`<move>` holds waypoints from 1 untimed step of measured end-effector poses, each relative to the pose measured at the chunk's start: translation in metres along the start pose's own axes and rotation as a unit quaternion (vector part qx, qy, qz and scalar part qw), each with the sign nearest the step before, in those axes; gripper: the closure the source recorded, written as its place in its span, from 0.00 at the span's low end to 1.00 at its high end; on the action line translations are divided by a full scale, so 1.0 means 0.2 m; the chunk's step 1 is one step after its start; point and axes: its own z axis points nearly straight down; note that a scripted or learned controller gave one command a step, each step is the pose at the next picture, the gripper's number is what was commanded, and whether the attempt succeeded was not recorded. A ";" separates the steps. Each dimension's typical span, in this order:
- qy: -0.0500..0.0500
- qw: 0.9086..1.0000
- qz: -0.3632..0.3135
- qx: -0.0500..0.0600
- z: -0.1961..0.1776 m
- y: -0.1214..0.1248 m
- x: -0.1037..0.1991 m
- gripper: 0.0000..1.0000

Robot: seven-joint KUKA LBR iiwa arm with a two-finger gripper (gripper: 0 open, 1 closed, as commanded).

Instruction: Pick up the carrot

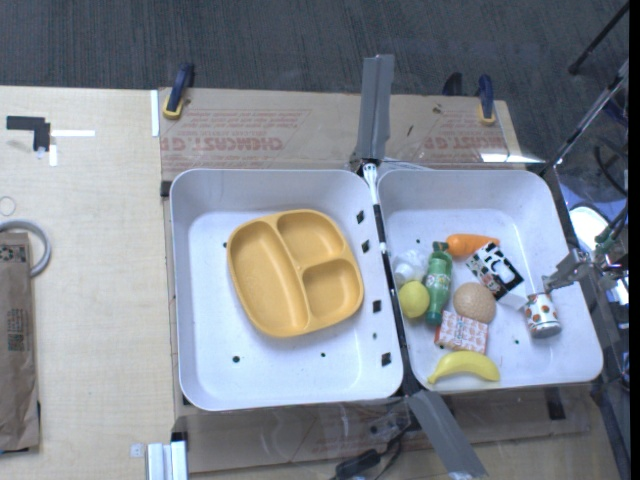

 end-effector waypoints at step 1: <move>0.000 1.000 -0.020 -0.001 0.32 0.33 0.06 0.00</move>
